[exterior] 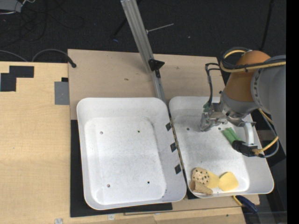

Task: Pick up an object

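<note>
along the near edge of the right bin (261, 183), toward its near left corner, a yellow piece (228, 181) and a speckled cookie-like piece (201, 175) are lying close together. farther back, a green object (230, 135) is resting near the right edge, its long axis running far-left to near-right. the gripper (207, 121) is hanging over the bin's far half (just left of the green object, nothing visibly between its fingers); how wide it stands i cannot tell. the left bin (88, 110) is sitting alongside.
</note>
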You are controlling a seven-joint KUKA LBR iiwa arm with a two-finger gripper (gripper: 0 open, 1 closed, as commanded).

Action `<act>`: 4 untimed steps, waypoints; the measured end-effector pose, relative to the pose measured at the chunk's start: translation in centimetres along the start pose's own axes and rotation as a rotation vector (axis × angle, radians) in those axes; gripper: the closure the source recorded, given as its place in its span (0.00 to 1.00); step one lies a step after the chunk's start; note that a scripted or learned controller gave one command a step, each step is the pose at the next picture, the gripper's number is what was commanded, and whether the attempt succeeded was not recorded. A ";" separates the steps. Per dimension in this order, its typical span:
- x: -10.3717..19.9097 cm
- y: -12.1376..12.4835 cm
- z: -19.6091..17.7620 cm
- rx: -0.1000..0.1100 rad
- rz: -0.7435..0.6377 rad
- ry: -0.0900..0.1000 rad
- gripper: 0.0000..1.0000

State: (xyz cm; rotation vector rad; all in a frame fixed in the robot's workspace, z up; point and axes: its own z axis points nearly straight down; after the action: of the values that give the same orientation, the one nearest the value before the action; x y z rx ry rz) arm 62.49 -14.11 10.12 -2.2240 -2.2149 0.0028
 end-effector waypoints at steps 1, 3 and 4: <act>-0.9 -0.2 -5.0 -0.006 -0.003 -0.002 1.00; -0.2 -0.2 -13.9 -0.005 -0.005 -0.001 1.00; 5.0 -2.4 -14.6 0.000 -0.008 0.002 1.00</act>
State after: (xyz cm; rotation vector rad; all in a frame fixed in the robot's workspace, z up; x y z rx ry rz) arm 60.14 -9.10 24.77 -2.2143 -2.2225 0.0013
